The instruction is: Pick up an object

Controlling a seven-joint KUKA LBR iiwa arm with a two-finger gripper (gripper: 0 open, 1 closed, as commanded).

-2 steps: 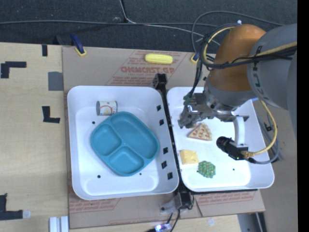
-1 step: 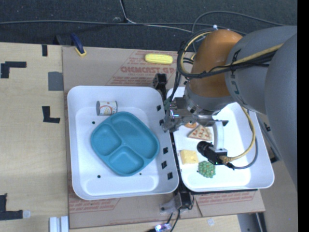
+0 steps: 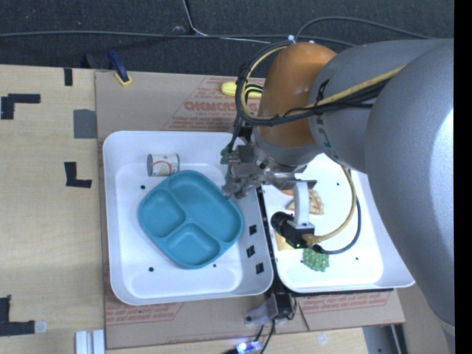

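A pale wooden bench (image 3: 44, 220) with black tape marks meets dark carpet (image 3: 110, 13) behind.

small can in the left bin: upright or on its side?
On its side. The can lies in the left bin near the back wall, its round end facing left, just behind the blue divided tray.

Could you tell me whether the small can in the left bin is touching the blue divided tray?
Apart. The camera view shows a strip of white bin floor between the small can, lying on its side near the left bin's far wall, and the blue divided tray's far edge.
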